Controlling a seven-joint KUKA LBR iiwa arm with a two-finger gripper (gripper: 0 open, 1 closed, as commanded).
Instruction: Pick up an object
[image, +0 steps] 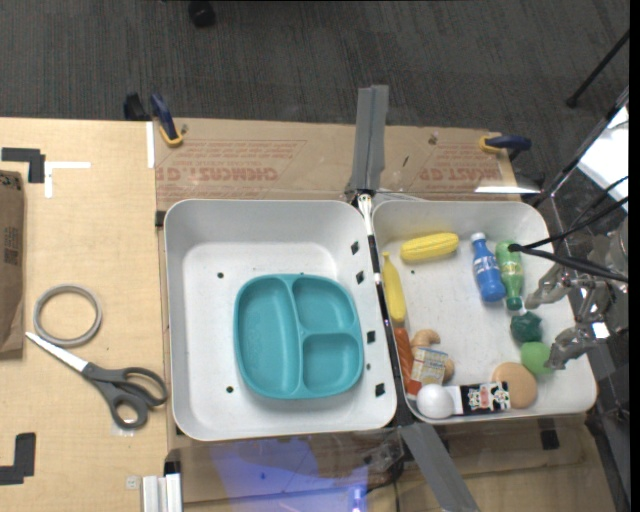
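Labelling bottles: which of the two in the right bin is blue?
The blue bottle, the left of the pair, next to the corn cob. The green bottle lies on its right.

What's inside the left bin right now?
The left bin holds one teal divided plate, lying flat with its three compartments bare. Whatever sits beneath the plate is covered, so I cannot tell.

Dark grey carpet floor (300, 60) lies behind a pale, perhaps plywood, bench (80, 230).
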